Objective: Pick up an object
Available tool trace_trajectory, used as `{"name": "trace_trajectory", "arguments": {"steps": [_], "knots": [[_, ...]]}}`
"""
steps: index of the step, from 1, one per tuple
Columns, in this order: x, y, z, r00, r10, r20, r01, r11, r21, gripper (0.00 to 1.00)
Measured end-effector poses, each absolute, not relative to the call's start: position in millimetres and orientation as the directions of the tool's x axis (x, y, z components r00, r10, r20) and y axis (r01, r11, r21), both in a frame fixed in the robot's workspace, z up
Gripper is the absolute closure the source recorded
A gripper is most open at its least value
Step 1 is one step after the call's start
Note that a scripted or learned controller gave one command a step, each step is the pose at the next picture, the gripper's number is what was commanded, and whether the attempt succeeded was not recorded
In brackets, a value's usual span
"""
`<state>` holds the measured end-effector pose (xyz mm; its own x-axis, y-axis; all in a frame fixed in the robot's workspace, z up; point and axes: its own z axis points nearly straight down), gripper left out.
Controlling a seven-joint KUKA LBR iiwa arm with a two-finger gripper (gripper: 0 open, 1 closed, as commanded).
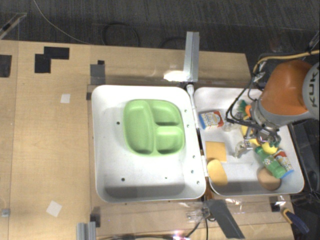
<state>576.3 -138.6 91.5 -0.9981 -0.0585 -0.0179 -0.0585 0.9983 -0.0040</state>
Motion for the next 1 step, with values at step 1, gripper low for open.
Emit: {"name": "trace_trajectory", "arguments": {"steps": [1], "knots": [[527.8, -125.4, 90.7, -0.993, 0.117, -0.019, 0.117, 0.993, -0.001, 0.00]]}}
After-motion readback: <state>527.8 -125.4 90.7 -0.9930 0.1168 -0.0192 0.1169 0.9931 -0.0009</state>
